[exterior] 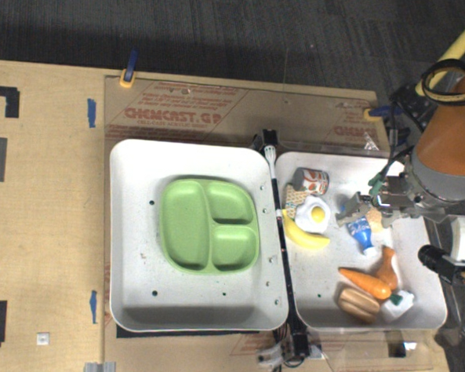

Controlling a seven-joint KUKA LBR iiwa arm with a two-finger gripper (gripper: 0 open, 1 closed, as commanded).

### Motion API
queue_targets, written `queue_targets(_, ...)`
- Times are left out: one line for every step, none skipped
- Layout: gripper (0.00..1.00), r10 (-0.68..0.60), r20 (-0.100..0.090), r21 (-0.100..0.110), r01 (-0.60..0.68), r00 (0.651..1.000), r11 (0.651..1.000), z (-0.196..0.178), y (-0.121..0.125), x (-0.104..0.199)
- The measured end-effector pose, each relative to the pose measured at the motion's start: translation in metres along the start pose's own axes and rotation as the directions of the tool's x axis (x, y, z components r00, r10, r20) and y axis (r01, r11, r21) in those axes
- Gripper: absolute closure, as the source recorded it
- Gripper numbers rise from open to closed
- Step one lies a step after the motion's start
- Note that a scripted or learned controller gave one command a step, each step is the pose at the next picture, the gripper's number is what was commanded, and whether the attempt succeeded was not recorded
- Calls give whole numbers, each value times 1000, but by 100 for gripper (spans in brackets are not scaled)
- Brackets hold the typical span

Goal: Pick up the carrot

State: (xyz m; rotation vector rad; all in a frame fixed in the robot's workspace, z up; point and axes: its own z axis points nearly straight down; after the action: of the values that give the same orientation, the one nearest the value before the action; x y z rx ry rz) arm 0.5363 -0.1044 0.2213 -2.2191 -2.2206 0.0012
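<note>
In the camera view, the carrot (366, 281) lies in the right bin (425, 315), in its lower part and near the right wall. It lies almost flat, with the thin end pointing to the left. Its thick end touches a brown bread-like roll (357, 302) just below it, and another orange piece (387, 264) stands just above it at a slant. A small white and green thing (398, 301) lies just beside its right end.

I judge that the carrot is a toy of plastic: light, stiff and rather smooth, so it can slip or roll between the fingers. The best place to hold it seems to be the middle of the body, with the fingers across its length. The neighbours are very near, so one finger could push the roll or the orange piece.

The arm enters from the right, and its orange band (452, 132) is over the upper right corner of the bin. The gripper (373, 204) is over the upper part of this bin, near a blue item (361, 232), and apart from the carrot. I cannot tell how it is set, and nothing is seen held in it.

The left bin (127, 238) bears a green divided plate (210, 225).
</note>
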Motion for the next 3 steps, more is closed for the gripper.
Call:
queue_targets(0,-101,-1,9,101,995,995,119,-17,-44)
queue_targets(0,-304,13,-14,304,953,953,132,-53,-7)
queue_targets(100,-300,25,-26,300,954,953,120,-49,-9)
